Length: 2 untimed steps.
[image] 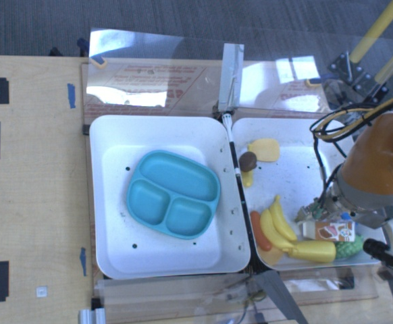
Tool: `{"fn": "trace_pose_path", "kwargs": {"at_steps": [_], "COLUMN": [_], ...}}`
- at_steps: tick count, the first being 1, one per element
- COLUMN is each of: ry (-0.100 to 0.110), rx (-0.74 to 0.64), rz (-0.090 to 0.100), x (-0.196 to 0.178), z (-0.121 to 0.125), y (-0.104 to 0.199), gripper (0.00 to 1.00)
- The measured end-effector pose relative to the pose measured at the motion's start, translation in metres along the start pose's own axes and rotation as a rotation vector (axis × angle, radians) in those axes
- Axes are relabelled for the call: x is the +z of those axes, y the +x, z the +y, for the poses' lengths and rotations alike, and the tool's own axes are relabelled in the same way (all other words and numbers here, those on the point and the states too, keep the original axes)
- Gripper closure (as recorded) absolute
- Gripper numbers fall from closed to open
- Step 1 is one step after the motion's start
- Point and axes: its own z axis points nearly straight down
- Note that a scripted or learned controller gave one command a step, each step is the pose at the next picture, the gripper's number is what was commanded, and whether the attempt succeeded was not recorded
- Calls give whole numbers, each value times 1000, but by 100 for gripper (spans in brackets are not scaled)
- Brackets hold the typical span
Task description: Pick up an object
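Banana (282,227) lies just left of the lowered tool (316,211).

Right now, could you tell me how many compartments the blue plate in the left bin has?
3: the blue plate has one long compartment along its far side and two smaller ones side by side along its near side.

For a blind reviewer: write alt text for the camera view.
The arm's pincer hangs low in the right bin over toy food: bananas, a small carton. The left bin holds a blue divided plate.
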Motion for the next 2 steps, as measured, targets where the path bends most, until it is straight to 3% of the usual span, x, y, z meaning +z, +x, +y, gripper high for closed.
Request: {"fn": "trace_pose_path", "kwargs": {"at_steps": [1, 2], "ry": [2, 10], "rx": [0, 191], "rz": [0, 4], "x": [0, 9], "z": [-1, 15], "y": [0, 2], "gripper": [0, 0]}}
